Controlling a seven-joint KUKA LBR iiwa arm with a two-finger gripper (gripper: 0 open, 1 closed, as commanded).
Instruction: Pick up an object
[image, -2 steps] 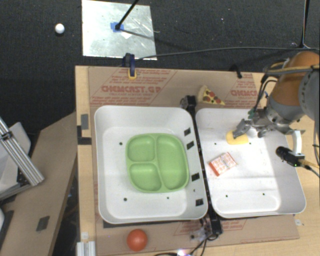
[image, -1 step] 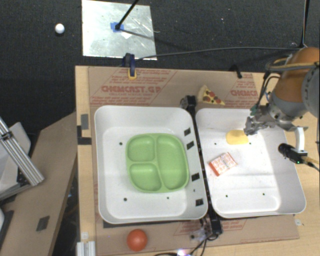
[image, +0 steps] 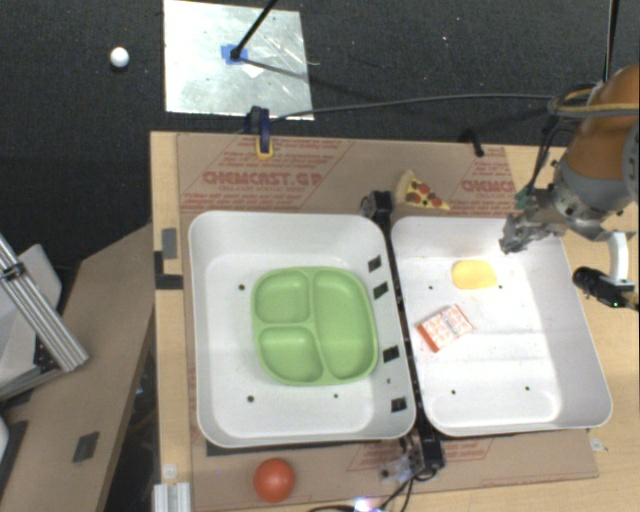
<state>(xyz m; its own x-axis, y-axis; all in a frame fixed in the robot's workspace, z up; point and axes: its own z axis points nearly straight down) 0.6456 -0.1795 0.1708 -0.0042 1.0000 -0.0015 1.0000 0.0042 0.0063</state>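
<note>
Claw (image: 516, 237) hangs over the right bin's (image: 575, 330) far edge; its state cannot be told. Yellow piece (image: 474, 273) lies just left-below it, red-white packet (image: 443, 327) further below

black cloth backdrop (image: 450, 50), tan bench (image: 120, 300)

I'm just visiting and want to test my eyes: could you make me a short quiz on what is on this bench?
1. True or false: the green divided plate lies in the left bin.
2. Which thing in the right bin lies nearest the gripper?
A. the yellow piece
B. the red-and-white packet
3. Fill in: the toy pizza slice lies on the ____ behind the bins.

Key
1. True
2. A
3. Cardboard sheet
</note>
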